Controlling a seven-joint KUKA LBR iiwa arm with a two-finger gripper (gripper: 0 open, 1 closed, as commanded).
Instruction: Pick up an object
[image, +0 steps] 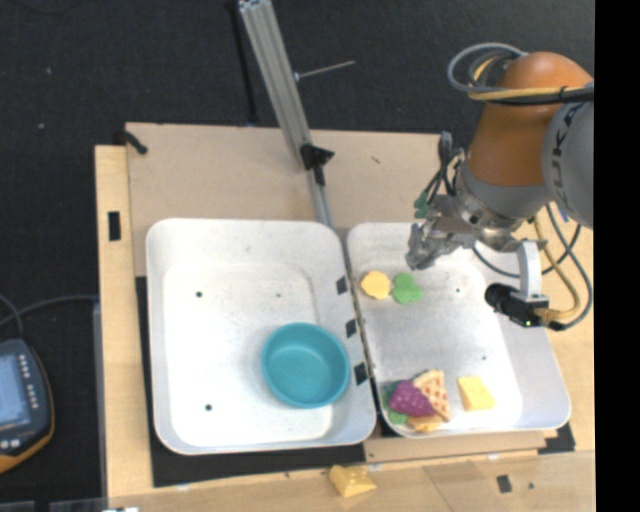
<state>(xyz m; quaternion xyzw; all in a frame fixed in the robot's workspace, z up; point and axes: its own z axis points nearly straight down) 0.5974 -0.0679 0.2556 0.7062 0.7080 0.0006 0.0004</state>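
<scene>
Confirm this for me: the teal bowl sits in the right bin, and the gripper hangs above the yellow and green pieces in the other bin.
Not quite. The camera view shows the teal bowl in the left bin, not the right. The gripper does hang just above the yellow piece and the green piece, which lie in the right bin.

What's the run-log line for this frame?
hand: over right white bin, above small green toy piece | beside it: small yellow toy piece | grasp: none seen | left white bin: round teal bowl
</scene>
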